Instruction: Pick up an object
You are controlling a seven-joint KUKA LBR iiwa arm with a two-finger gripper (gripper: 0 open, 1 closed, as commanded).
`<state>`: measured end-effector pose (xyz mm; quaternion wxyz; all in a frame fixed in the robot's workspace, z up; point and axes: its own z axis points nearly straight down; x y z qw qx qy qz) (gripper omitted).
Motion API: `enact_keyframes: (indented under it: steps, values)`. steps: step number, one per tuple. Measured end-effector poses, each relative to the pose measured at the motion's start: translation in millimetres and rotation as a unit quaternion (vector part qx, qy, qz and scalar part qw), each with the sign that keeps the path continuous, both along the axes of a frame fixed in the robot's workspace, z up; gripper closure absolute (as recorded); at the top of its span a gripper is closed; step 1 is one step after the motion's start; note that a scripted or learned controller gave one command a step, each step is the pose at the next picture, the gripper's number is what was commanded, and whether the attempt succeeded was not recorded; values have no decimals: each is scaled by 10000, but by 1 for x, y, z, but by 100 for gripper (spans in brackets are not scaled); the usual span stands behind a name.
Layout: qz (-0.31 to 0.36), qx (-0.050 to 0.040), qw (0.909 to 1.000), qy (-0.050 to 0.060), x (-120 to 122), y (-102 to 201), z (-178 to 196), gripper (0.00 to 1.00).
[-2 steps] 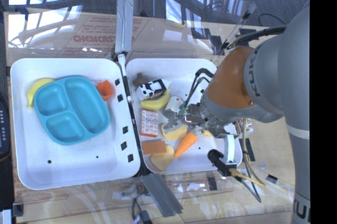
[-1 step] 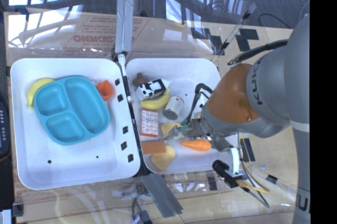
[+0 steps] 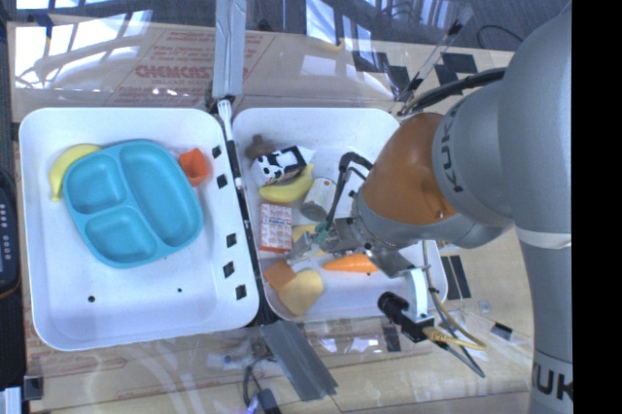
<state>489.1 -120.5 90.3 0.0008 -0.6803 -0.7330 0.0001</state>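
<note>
Claw [image 3: 326, 242] hangs low in the right bin [image 3: 321, 122], its state impossible to tell. A carrot [image 3: 352, 263] lies just beside it, with a banana [image 3: 285, 189] farther off. Crowded items could make it nudge the carrot aside or catch two things.

The divided tray [image 3: 136, 201] lies in the left bin [image 3: 58, 305], a banana [image 3: 66, 161] touching its left and a cup [image 3: 195, 166] at its right.

Bright daylight — window glare above, slightly soft.
</note>
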Motion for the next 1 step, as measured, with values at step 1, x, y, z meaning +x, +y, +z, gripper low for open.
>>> enact_keyframes:
  steps: [1]
  values:
    - [21,-7,10000,18,0,-1,8,100]
